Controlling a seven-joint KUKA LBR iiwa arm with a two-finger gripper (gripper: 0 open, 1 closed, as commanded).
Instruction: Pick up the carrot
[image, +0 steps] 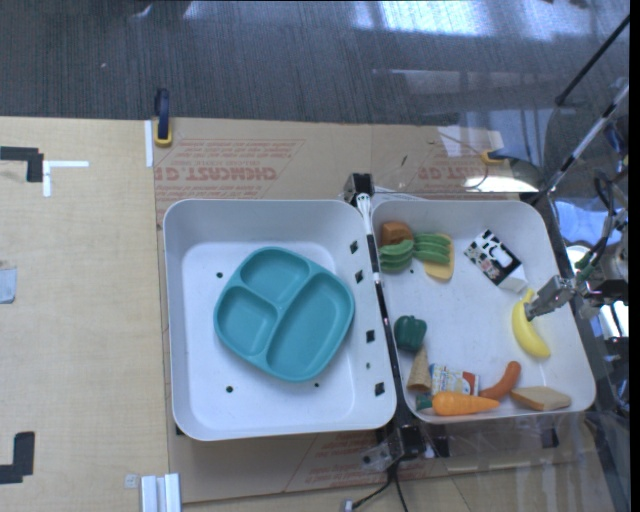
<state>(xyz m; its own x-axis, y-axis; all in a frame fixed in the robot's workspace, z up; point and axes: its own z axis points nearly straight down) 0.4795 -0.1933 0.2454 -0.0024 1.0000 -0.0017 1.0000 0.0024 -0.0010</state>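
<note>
The carrot (463, 404), orange with a green top at its left end, lies flat along the near wall of the right bin (470, 315). It sits between a small carton (452, 380) and a bread slice (541, 399). The gripper (540, 303) reaches in low from the right over the bin's right side. Its tip is at the upper end of a yellow banana (529, 330), well up and to the right of the carrot. I see nothing held in it.
Crowding the carrot are a red-orange sausage (502, 380) and a waffle cone (418, 370). A green pepper (409, 331), a burger stack (397, 246) and a black-and-white packet (492, 257) lie farther back. The left bin (190, 300) holds a teal divided plate (284, 312).
</note>
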